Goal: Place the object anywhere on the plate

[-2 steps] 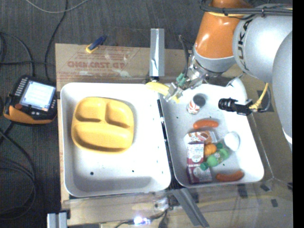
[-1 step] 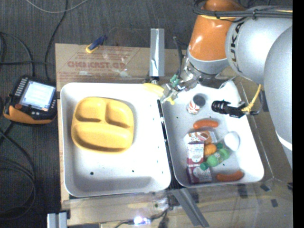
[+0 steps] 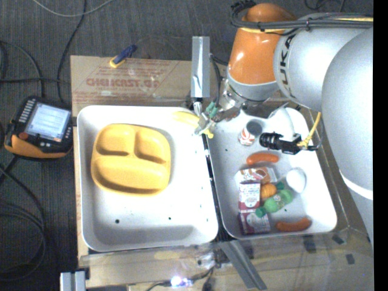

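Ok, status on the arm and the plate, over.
End effector over the seam between the bins, a yellow object at its tip; grasp unconfirmed. Yellow sectioned plate in the left bin, nothing on it. Path clear.

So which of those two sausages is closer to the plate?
The upper sausage, just below the small cup. The other sausage lies in the right bin's far bottom corner, farther from the yellow plate.

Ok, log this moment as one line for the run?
gripper: over divider between bins | yellow object: beside gripper, grasp unclear | yellow plate: left bin, nothing on it
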`<state>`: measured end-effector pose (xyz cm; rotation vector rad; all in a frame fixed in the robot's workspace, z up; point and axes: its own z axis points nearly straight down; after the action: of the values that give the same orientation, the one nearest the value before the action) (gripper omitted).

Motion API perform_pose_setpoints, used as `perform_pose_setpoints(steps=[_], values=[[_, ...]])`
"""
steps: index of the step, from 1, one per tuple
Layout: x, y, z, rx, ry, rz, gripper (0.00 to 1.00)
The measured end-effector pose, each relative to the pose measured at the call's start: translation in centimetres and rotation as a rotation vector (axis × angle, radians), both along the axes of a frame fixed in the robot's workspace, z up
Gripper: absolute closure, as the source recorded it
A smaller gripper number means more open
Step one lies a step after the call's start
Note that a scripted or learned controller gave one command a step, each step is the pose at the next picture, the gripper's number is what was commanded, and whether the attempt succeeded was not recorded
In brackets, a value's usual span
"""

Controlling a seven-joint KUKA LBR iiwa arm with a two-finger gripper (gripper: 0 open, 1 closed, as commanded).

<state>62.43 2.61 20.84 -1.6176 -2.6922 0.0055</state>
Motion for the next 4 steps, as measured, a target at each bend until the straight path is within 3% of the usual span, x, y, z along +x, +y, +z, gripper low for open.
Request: perform_pose_setpoints(steps=[1, 2, 3, 4], values=[[-3.4, 4.7, 1.4, 0.002, 0.000, 0.128, 1.00], [-3.4, 4.7, 1.4, 0.003, 0.000, 0.128, 0.00], [-9.6, 11.8, -10.1, 0.008, -0.024, 0.419, 0.00], [-11.2, 9.0, 10.4, 0.000, -0.004, 0.146, 0.00]])
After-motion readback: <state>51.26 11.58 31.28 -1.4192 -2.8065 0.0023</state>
